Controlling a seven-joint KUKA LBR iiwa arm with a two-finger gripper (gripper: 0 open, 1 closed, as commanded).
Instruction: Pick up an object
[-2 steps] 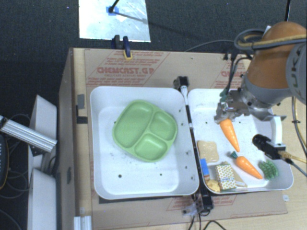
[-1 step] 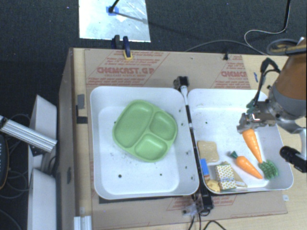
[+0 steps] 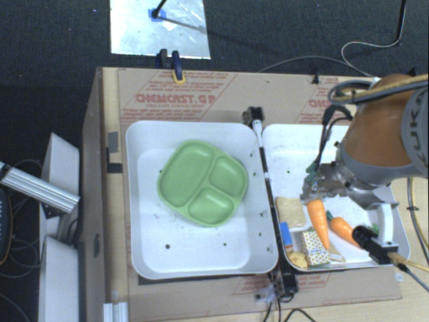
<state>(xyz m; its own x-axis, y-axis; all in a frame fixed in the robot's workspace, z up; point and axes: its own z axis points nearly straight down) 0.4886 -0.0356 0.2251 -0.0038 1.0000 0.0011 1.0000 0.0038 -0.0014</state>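
The pincer [image 3: 316, 185] hangs over the right bin [image 3: 288, 143]. The big arm covers much of it, so I cannot tell if it is open or closed. I see nothing held in it.

The thing closest to it is the long carrot [image 3: 319, 224], so that looks like the best one to pick. The long carrot lies flat in the right bin, on the side close to us. Its fat end sits just under the pincer, almost touching it in this view. Its thin end points away from the pincer, toward the near wall of the bin, and leans a little to the right. So the pincer is at one end of the carrot, not over its middle. I think it would need to slide a bit along the carrot toward the near wall, then go down, and close across the carrot's thin sides, not along its length.

Other things crowd the long carrot. A short carrot [image 3: 342, 229] lies just to its right, very close. A tan pad [image 3: 291, 212] lies just to its left. A blue piece [image 3: 285, 234] is left of it too, nearer to us. A spotted block [image 3: 314, 248] touches its thin end. The pincer could bump one of these as it comes down.

Well to the left of the long carrot, a green plate [image 3: 203, 182] sits in the left bin [image 3: 154, 247].
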